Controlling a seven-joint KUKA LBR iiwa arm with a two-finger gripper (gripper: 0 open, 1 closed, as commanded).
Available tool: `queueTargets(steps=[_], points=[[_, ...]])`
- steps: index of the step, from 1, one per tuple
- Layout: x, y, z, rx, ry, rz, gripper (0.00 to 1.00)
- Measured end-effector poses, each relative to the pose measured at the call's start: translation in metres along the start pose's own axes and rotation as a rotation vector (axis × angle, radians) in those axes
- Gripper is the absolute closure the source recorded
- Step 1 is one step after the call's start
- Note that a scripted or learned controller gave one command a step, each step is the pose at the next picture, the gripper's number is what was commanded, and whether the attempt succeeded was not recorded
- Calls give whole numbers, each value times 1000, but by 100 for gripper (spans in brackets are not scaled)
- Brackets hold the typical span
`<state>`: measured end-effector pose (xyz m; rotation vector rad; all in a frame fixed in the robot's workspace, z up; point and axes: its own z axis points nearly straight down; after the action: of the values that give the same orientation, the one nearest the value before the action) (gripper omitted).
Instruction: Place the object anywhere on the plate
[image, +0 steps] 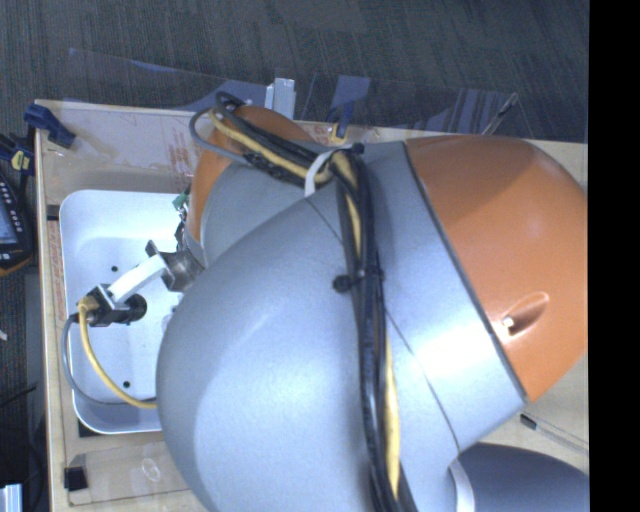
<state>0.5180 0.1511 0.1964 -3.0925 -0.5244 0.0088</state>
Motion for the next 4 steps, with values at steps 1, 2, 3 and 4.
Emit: queueTargets(steps=[1, 2, 3, 4], points=[[-37, -25, -142, -3, 3, -247, 100], [-62, 50, -203, -4, 5, -251, 100], [-48, 6, -12, -1, -4, -165, 100], [3, 1, -2, -3, -3, -206, 100]])
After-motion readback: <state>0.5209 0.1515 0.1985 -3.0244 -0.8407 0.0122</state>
